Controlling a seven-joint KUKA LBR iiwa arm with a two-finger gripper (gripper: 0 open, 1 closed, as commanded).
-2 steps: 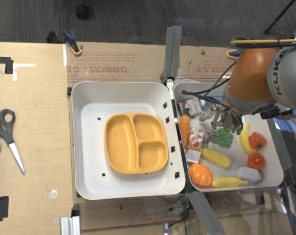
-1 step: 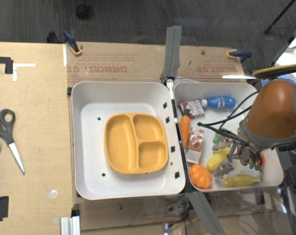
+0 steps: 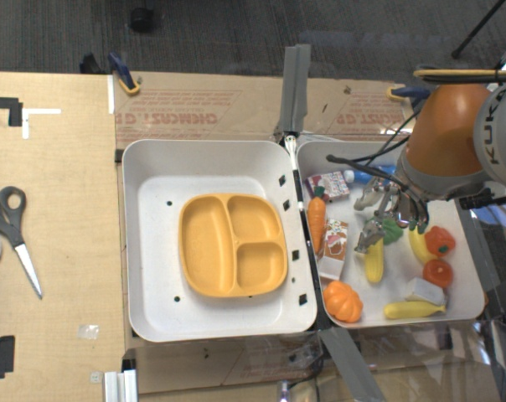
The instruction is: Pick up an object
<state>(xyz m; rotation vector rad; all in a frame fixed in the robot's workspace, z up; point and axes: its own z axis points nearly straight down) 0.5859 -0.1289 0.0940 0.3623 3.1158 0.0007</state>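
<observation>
The desk (image 3: 52, 249) carries two shallow white bins side by side. The left bin (image 3: 144, 249) holds one item: a yellow-orange divided plate (image 3: 233, 244) with three compartments, lying flat near the bin's centre. All positions below are given relative to this plate.

The right bin (image 3: 467, 308) sits directly to the plate's right and holds a cluster of toy food items. Closest to the plate is a carrot (image 3: 317, 221), lying lengthwise along the bin's near wall. Just beyond the carrot lies a small printed carton (image 3: 334, 247). A small orange pumpkin (image 3: 343, 301) rests to the lower right of the plate. Farther right lie a corn cob (image 3: 374, 261), a green item (image 3: 392, 232) partly covered by the tool, two red-orange tomatoes, upper (image 3: 440, 240) and lower (image 3: 437, 272), a banana (image 3: 414, 310) and a pale block (image 3: 424, 291) just above the banana. A pink-and-white packet (image 3: 333, 183) lies to the upper right of the plate.

The arm (image 3: 454, 136) reaches over the right bin, well to the right of the plate. The tool (image 3: 372, 234) hangs low over the corn cob and the green item. Its fingers appear set narrowly, with nothing clearly seen between them; whether they touch the corn cob cannot be told.

Left of the plate, outside the bins, a pair of scissors (image 3: 17, 237) with grey handles lies on the desk.
</observation>
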